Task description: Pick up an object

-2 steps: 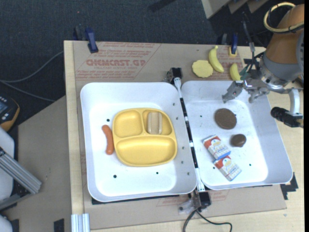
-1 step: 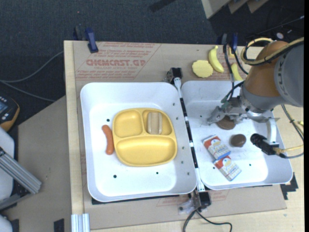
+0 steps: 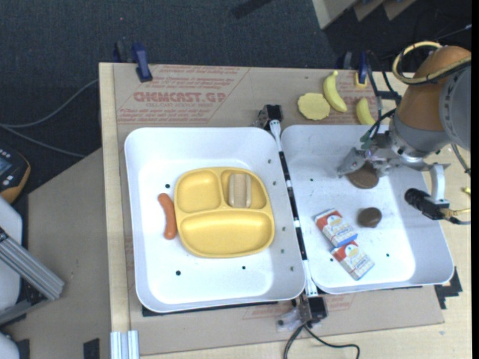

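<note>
My gripper (image 3: 366, 162) hangs low over the back of the right bin (image 3: 419, 268), at the end of the grey arm with its orange band (image 3: 426, 96). Directly under it, partly covered, lies a flat brown round piece (image 3: 364, 178). A second brown round piece (image 3: 369, 217) lies a little nearer the front. Two small red, white and blue cartons (image 3: 334, 228) (image 3: 354, 260) lie in the front half of that bin, left of centre.
The left bin (image 3: 150, 155) holds a yellow divided plate (image 3: 224, 234) with a tan item (image 3: 239, 189) in one compartment, and an orange sausage (image 3: 168, 215) beside it. Two bananas (image 3: 335, 92) (image 3: 364, 111) and a yellow disc (image 3: 314, 106) lie on the bench behind the right bin.
</note>
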